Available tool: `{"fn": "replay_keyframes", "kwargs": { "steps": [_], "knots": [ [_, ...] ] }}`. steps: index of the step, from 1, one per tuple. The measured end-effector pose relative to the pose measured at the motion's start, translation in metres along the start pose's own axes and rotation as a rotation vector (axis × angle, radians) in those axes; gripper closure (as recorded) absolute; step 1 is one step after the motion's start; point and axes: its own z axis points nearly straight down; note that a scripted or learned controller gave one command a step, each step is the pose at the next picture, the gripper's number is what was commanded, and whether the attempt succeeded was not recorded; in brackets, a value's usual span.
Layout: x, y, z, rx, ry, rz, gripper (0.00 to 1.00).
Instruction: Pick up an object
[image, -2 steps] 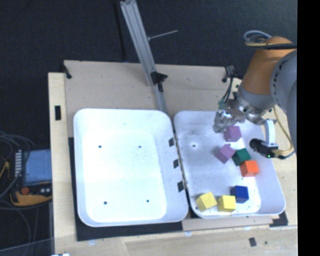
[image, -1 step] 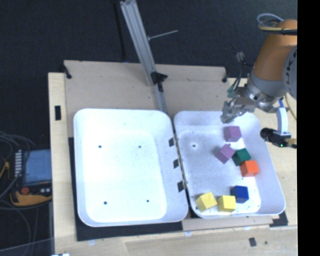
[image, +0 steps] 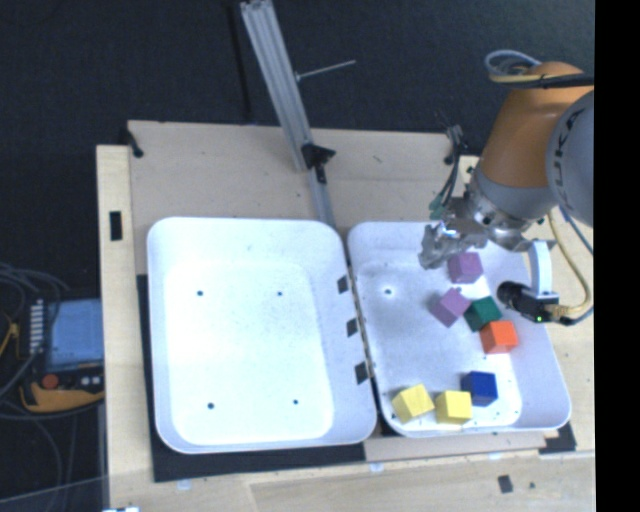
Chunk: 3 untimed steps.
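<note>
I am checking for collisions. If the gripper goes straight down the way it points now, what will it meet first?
Most likely the upper purple block, which lies just beside and below the gripper in the right bin. Depth is unclear, so it could instead miss and reach the bin floor.

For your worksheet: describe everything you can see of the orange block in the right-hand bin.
The orange block is a small cube with a matte, plain look, orange-red on its faces. It lies on the floor of the right bin, toward the bin's right wall. It is turned slightly askew. The green block sits just above it, touching or nearly so. The gripper is apart from it, higher up.
</note>
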Motion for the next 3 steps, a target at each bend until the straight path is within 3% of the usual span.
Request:
{"fn": "replay_keyframes", "kwargs": {
  "steps": [1,3],
  "knots": [
    [0.050,-0.016,0.001,0.000,0.001,-0.002,1.00],
    [0.147,-0.075,0.007,0.001,0.001,-0.002,1.00]
  ]
}}
